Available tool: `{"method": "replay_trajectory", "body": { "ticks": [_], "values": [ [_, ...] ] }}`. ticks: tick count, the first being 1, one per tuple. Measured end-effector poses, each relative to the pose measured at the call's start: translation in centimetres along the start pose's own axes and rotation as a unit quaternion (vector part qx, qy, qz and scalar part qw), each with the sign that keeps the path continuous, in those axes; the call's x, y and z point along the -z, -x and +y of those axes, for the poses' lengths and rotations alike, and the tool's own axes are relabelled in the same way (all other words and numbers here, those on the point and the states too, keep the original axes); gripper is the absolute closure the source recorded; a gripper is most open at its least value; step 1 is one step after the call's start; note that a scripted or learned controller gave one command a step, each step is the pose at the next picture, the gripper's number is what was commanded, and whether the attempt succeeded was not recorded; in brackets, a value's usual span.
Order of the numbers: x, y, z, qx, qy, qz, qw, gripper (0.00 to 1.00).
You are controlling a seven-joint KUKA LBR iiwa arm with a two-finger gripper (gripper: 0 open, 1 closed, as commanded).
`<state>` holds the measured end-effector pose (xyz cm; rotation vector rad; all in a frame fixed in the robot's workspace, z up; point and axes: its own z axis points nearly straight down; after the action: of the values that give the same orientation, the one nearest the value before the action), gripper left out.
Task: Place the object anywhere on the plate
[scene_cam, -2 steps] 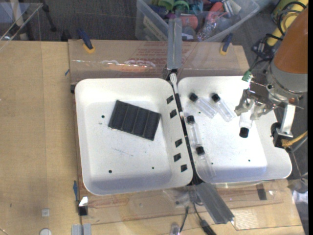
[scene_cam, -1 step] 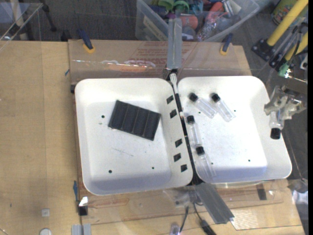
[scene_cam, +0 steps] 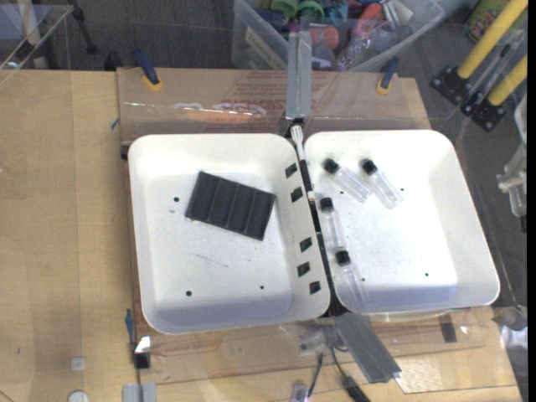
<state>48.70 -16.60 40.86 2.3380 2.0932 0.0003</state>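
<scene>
Vials point(scene_cam: 378, 184): we see four, clear and black-capped, in the right bin's point(scene_cam: 435, 241) left half, two along its inner edge.
Plate point(scene_cam: 230, 205): dark, ribbed, askew in the left bin point(scene_cam: 167, 266), bare floor all round.

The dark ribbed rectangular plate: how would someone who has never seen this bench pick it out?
Find the left white bin of the two shallow bins. The dark ribbed rectangular plate lies flat in its upper middle, slightly skewed. It is broad, opaque and black, unlike the small clear black-capped tubes in the right white bin.
</scene>
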Motion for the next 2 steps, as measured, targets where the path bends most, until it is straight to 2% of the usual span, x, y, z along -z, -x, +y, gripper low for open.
{"method": "replay_trajectory", "body": {
  "ticks": [1, 2],
  "values": [
    [2.68, 5.38, -0.08, 0.15, 0.001, -0.001, 0.9887, 1.0],
    [2.67, 5.33, -0.06, 0.15, 0.001, 0.0, 0.9886, 0.0]
  ]
}}
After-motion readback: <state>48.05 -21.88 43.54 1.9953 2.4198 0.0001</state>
